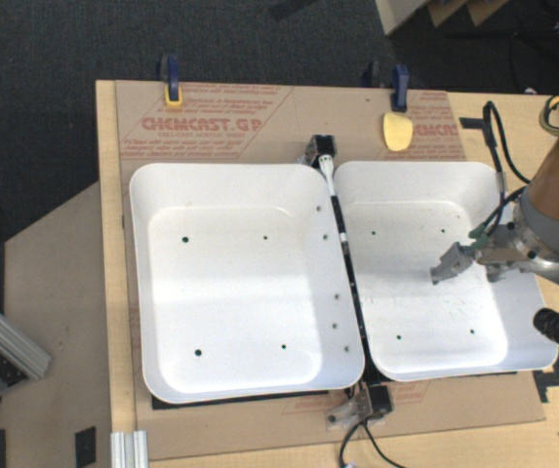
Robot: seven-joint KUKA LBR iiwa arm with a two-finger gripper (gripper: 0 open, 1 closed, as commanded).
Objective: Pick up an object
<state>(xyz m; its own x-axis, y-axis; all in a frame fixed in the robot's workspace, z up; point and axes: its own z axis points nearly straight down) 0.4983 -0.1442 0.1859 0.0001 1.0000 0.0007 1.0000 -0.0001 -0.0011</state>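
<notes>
While your arm reaches in from the right, its gripper [452,264] hangs low over the right bin [411,178], roughly at that bin's middle and toward its right side. You cannot tell from this slanted view whether the fingers are open or closed; the grey tips blur together, and nothing shows between them. Both the right bin and the left bin [162,188] present plain white floors marked with small dark dots, which look like holes or marks, not things to lift. A small yellow object [397,131] lies on the brown tabletop [259,115], just beyond the right bin's far rim and near a blue clamp [400,84]; it sits well apart from the gripper. Judging by this, the pick is not done: nothing is held, and finding and closing on something is all left.
</notes>
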